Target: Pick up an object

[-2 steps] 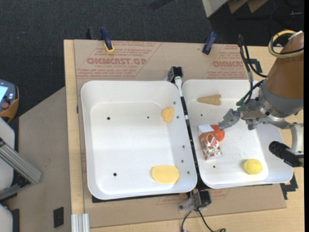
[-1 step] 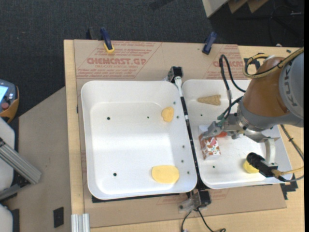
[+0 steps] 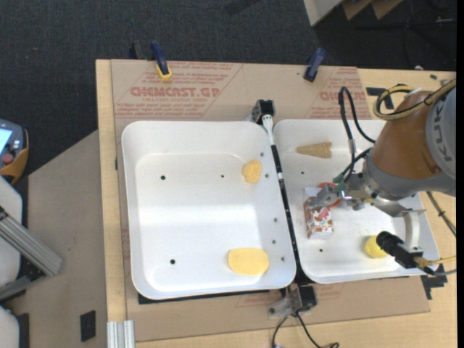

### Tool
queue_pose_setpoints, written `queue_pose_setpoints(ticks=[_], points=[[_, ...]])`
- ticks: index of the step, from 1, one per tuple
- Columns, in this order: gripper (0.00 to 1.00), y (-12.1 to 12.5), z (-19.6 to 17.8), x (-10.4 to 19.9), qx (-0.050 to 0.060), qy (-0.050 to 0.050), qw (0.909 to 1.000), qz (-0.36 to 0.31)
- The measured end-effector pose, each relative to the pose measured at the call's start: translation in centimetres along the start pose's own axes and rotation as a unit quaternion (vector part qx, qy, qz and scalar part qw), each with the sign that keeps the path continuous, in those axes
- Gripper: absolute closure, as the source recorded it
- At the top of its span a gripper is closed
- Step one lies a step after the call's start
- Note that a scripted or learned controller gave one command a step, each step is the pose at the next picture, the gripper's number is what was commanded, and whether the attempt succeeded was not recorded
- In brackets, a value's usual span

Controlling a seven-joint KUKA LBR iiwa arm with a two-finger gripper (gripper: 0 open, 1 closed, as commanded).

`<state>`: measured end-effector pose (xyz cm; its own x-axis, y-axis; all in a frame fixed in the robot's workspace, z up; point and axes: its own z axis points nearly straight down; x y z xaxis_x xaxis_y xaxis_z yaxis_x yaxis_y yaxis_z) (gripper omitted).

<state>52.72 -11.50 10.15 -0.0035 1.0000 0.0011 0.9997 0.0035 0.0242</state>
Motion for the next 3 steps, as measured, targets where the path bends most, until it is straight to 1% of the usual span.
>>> queue_pose_setpoints(ticks=[1, 2, 3], points=[[0.00, -1.7, 0.2, -0.8, -0.012, -0.001, 0.9999, 0.002], [0.00, 2.4, 0.4, -2.4, 0.005, 0.003, 1.0000, -0.002], [0.00, 4.4, 0.4, -0.2, 0.000, -0.007, 1.0000, 0.003]])
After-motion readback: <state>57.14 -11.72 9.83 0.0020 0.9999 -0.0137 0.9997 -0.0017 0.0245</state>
